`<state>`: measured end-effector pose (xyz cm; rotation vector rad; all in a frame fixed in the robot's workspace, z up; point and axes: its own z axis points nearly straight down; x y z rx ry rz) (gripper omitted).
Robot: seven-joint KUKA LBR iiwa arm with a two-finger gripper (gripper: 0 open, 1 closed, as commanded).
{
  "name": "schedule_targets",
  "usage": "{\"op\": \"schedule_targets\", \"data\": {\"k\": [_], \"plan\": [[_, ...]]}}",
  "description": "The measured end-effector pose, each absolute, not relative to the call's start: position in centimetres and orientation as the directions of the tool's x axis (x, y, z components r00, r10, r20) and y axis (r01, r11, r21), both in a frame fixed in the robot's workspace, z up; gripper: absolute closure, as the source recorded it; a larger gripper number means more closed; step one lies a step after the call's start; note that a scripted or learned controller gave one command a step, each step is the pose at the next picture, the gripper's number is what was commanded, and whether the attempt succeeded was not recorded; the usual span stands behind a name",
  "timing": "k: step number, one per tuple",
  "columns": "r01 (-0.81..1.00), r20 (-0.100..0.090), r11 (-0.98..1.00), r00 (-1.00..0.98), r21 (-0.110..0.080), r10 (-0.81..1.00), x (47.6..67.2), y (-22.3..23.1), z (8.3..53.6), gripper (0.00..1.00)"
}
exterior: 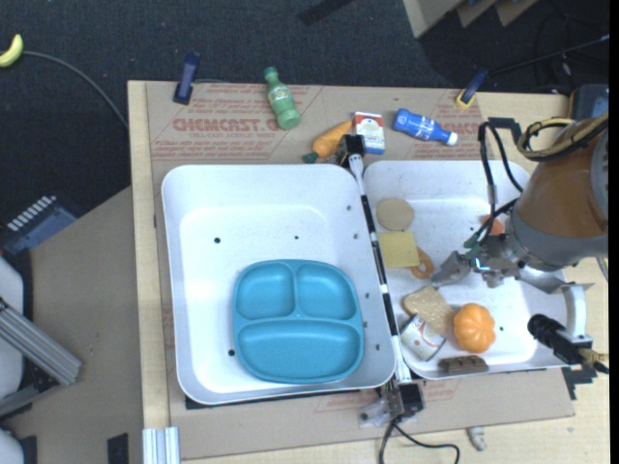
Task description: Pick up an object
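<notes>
Honestly we can't make out much of the gripper (462, 265) here: it's a greyish blur hanging low over the middle of the right bin (440, 184), and whether it's grasping or released we just cannot tell. The arm (571, 201) behind it is cut off by the frame's right side, orange band and all.

Pickable stuff in that bin: a small orange pumpkin (474, 327) near the front, a slice of bread (429, 305) just left of it, a yellow cheese slice (398, 250), a tan round cookie (395, 214) and a dark brown stick (462, 363) at the front wall. The white cup-like thing (420, 336) by the bread is too small to name properly.

The left bin (193, 211) holds a blue divided plate (297, 319).

The cardboard (232, 114) under everything reads "CHEMCAST" in red; the smaller print is illegible. On it sit a green bottle (281, 98) and a blue bottle (424, 127). The floor is dark carpet.
</notes>
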<state>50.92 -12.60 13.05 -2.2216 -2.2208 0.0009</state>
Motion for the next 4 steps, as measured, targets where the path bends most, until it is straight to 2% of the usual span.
{"op": "schedule_targets", "data": {"k": [1, 2, 3, 4], "plan": [[1.000, 0.001, -0.001, 0.001, 0.002, 1.000, 48.0, -14.1, 8.6, 0.00], [1.000, -0.001, -0.002, 0.002, 0.001, 1.000, 48.7, -19.3, 13.9, 0.00], [1.000, 0.001, 0.001, -0.001, 0.001, 1.000, 48.6, -13.0, 8.6, 0.00], [1.000, 0.001, 0.000, 0.000, 0.005, 1.000, 48.1, -13.5, 8.7, 0.00]]}}
